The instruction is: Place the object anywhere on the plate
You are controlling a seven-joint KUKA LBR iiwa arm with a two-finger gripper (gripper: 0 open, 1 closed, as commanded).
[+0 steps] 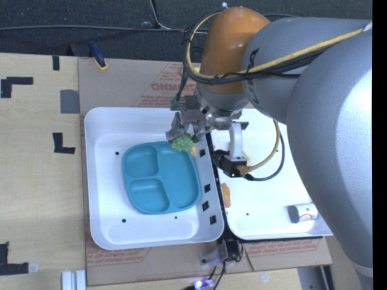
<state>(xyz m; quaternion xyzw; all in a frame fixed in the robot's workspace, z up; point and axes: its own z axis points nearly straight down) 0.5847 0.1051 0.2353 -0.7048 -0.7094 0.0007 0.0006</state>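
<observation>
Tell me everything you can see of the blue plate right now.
The blue plate is a rounded-rectangle tray, plastic by its look, divided into three shallow compartments by raised ridges. It lies flat in the left white bin, turned at a slant to the bin's walls. A small yellow-green object sits at its upper right edge, under the gripper.

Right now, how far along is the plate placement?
Done: the gripper has a yellow-green object between its fingers, carried over to the left bin. In hand: it hangs at the top right edge of the blue plate. Left: lower and release onto the plate. An orange piece and a small grey item lie in the right bin.
</observation>
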